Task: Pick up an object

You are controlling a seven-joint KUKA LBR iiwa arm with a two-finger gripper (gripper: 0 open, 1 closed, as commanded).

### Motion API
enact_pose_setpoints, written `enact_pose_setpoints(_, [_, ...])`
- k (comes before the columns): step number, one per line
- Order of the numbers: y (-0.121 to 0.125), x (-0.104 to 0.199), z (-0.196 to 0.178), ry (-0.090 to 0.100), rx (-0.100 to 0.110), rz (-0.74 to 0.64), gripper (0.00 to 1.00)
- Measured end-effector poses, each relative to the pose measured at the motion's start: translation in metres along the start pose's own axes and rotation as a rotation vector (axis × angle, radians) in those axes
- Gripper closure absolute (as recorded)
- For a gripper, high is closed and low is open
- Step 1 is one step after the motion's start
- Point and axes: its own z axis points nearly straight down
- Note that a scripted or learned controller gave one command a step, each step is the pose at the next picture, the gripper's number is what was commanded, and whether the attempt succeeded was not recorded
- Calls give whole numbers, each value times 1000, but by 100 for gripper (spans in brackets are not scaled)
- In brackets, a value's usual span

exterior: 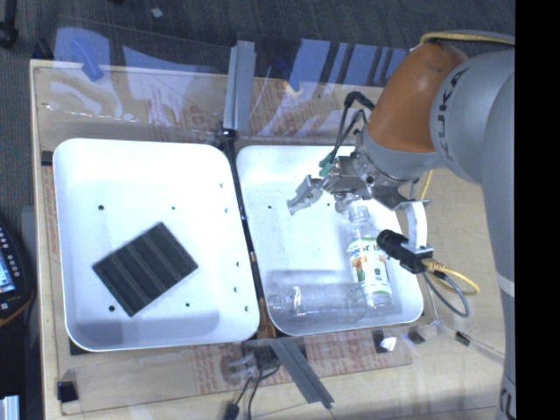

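The end effector [308, 195] hangs over the right bin [262, 234], toward its far side; whether it is spread or closed I cannot tell. Nothing looks held. Toward that bin's near right corner lies a labelled bottle [371, 265], with a clear bottle [319, 300] along its near wall. It seems mid-approach; next it must descend onto one.
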Motion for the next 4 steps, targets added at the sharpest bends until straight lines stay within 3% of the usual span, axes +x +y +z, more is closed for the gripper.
enact_pose_setpoints(1, [-11, -57, 38, -1, 0, 56, 0])
enact_pose_setpoints(2, [-6, -68, 38, -2, -6, 27, 0])
enact_pose_setpoints(3, [24, -4, 122, 0, 1, 105, 0])
enact_pose_setpoints(4, [14, -69, 38, 0, -2, 251, 0])
